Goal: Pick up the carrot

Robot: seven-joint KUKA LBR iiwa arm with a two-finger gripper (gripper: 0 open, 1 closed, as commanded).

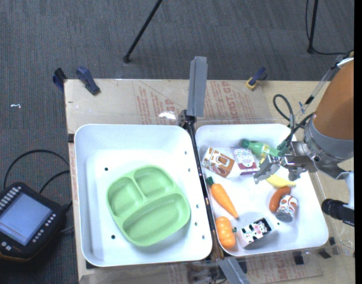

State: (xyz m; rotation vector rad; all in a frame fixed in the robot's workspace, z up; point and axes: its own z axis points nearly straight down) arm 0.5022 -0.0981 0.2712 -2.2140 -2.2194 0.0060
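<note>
Orange carrot: lies loose at the left side of the right bin, tip aimed toward the near wall — free to be gripped.
Tool: hung above the banana, right of the carrot; finger state cannot be told.
Left bin: green tray is carried.
Judgement: approach not yet lined up.

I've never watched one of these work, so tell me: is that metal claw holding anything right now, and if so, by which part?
Nothing is held. The gripper hangs open over the right bin, near the banana; the carrot lies apart from it, untouched.
</note>
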